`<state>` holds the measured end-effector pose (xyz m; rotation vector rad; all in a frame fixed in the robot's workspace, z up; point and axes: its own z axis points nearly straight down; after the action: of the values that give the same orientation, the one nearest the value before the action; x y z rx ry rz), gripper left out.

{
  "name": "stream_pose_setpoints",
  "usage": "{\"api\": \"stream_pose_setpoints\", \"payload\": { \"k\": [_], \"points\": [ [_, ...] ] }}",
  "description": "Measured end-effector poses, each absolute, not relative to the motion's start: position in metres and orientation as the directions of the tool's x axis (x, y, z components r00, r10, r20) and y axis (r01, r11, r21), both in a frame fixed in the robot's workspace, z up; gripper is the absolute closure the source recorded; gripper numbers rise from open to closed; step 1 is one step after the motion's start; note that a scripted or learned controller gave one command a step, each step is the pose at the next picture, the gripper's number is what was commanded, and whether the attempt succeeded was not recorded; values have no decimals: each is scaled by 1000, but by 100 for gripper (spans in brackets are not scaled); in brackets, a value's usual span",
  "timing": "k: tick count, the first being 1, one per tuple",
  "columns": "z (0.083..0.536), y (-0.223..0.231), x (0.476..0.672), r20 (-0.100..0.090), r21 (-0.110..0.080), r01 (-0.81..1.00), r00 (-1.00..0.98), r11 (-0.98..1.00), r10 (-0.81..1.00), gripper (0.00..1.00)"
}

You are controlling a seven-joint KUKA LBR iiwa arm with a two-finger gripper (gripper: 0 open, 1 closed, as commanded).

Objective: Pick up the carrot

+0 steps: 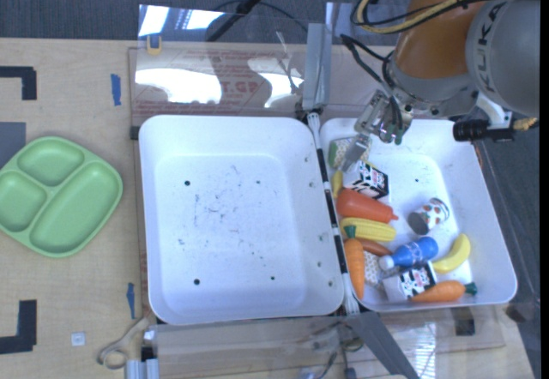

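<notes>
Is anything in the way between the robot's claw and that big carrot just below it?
Partly. A black-and-white carton lies between the gripper and the carrot, touching the carrot's upper side. The carrot's top looks uncovered from above.

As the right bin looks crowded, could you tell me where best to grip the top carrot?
Probably at the middle of the top carrot, coming straight down. It lies flat, roughly left to right, atop the pile, so its long sides look freest. The gripper hovers above, near the right bin far edge.

A green three-compartment plastic plate (56, 195) lies on the wooden desk (77, 300), left of two shallow white bins (171, 146).
</notes>
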<state>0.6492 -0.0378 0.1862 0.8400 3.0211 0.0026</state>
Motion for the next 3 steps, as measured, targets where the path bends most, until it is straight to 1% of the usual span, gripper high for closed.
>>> {"api": "stream_pose_setpoints", "payload": {
  "k": [1,2,3],
  "points": [
    [364,-67,611,-5,3,696,-718,718,696,0],
    [235,-45,578,-2,2,610,-792,792,610,0],
    [210,-27,557,0,1,657,-754,754,657,0]
  ]
}}
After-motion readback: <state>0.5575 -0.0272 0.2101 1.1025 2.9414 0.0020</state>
